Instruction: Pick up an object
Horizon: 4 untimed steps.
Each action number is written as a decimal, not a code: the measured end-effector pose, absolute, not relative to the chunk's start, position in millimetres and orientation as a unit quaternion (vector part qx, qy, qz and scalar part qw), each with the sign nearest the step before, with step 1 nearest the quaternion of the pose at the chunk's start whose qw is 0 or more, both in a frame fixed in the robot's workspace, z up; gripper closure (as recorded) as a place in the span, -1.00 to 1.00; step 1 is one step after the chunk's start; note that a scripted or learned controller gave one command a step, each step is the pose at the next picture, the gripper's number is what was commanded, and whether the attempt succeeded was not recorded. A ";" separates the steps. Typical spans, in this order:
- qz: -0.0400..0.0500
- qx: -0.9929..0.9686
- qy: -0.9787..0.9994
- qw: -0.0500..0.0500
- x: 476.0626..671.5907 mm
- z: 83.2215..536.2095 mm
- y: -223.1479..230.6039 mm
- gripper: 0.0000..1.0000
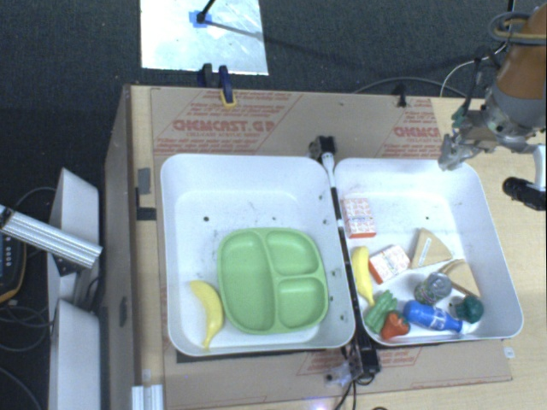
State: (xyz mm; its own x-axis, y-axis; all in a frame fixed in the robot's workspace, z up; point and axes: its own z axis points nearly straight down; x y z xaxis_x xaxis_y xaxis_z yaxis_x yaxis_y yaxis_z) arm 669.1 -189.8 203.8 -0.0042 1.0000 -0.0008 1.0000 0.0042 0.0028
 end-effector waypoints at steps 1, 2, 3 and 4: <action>0.001 0.705 0.709 0.000 631.0 174.5 -82.3 1.00; 0.001 0.706 0.708 0.000 580.8 209.0 -59.4 1.00; 0.001 0.705 0.709 0.000 638.8 184.2 -16.1 1.00; 0.000 0.707 0.707 0.001 623.7 184.7 -39.8 1.00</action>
